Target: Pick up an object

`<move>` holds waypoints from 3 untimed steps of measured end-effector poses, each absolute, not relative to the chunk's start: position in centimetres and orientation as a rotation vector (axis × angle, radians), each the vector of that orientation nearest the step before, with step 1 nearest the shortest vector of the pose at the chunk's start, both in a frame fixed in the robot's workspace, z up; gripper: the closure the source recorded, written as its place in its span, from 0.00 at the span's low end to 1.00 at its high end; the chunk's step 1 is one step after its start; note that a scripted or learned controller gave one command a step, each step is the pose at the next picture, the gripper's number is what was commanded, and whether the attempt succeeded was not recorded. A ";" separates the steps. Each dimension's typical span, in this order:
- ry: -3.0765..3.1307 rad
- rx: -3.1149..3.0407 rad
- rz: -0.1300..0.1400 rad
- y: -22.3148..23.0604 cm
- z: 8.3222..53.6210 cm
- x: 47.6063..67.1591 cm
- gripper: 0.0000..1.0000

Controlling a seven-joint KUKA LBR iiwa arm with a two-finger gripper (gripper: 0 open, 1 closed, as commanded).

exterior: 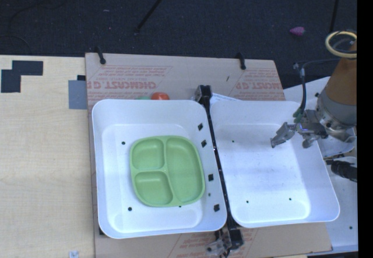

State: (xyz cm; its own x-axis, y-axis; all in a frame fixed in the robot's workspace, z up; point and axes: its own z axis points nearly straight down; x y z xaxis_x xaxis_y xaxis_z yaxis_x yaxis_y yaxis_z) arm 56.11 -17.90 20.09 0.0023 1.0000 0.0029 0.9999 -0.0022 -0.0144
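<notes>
Pincer of mine hangs spread wide at the right bin's three o'clock edge; the green plate lies leftward, so closing now might grab nothing.

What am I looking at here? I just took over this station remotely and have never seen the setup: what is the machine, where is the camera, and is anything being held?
The picture comes from one fixed camera above the bench, looking down at a slant. The grey machine with the orange band at the right is a robot arm. Its gripper hangs over the upper right part of the right bin. Nothing shows between the fingers, so it holds nothing. Two shallow white bins sit side by side on a brown board. In the left bin lies a green divided plate with three compartments. Something small and orange-red peeks out just behind that bin's far rim; I can't tell what it is.
</notes>
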 end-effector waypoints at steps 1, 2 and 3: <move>-2.221 -2.221 0.001 -17.9 20.8 56.4 0.00; -2.217 -2.218 0.005 -18.8 15.5 56.7 0.00; -2.215 -2.217 0.006 -18.7 10.3 55.5 0.00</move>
